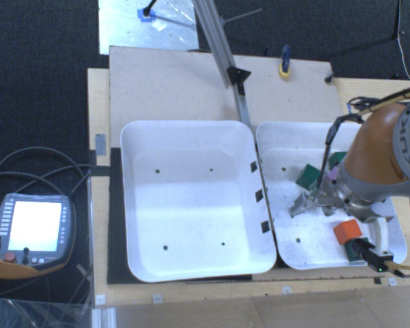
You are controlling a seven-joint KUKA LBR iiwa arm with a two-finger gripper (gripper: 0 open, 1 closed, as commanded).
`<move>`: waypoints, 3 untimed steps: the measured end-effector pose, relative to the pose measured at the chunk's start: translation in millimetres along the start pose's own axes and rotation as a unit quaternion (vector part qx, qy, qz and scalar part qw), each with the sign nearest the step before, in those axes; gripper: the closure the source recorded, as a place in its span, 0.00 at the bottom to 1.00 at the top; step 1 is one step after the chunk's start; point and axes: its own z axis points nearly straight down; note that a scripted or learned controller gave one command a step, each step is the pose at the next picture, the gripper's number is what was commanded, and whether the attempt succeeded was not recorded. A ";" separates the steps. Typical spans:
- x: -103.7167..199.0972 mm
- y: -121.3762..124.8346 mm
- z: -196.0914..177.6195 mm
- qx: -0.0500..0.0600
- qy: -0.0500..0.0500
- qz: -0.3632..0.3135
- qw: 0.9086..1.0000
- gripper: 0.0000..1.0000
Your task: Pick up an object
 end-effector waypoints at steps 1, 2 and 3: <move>-0.2 2.8 -13.9 -0.005 -0.001 -0.001 1.000 1.00; 4.2 1.7 -58.7 -0.006 -0.001 -0.002 1.000 1.00; 4.4 4.7 -123.2 -0.007 -0.001 -0.002 1.000 1.00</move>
